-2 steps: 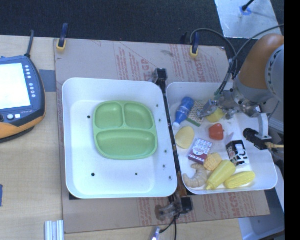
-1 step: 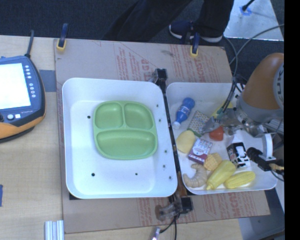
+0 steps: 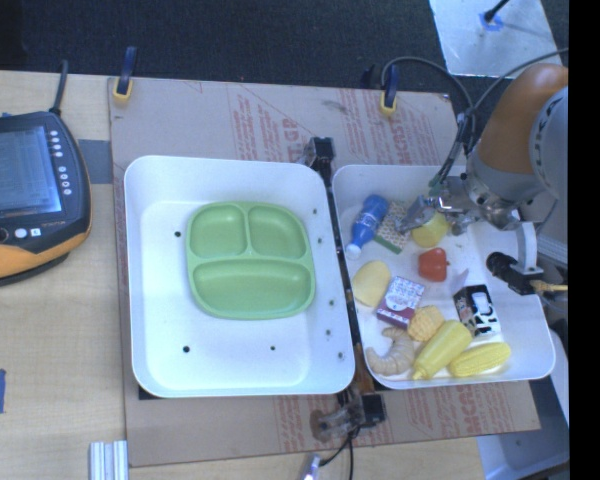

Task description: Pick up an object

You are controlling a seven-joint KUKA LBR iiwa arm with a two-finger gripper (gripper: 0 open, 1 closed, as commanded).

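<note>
Gripper (image 3: 427,213) sits low in right bin (image 3: 540,363), right over the yellow lemon-ish toy (image 3: 431,232), just above the red tomato toy (image 3: 433,264). Can't tell its state. Risk: crowded w/ blue bottle (image 3: 366,221) nearby, so it may nudge neighbours or slip off the round toy.

The wooden surface (image 3: 50,368) carries a brown cardboard sheet (image 3: 250,118). Two white bins, left (image 3: 150,298) and right (image 3: 530,353), sit side by side on it. A handheld control pad (image 3: 25,193) lies at the surface's left edge.
</note>
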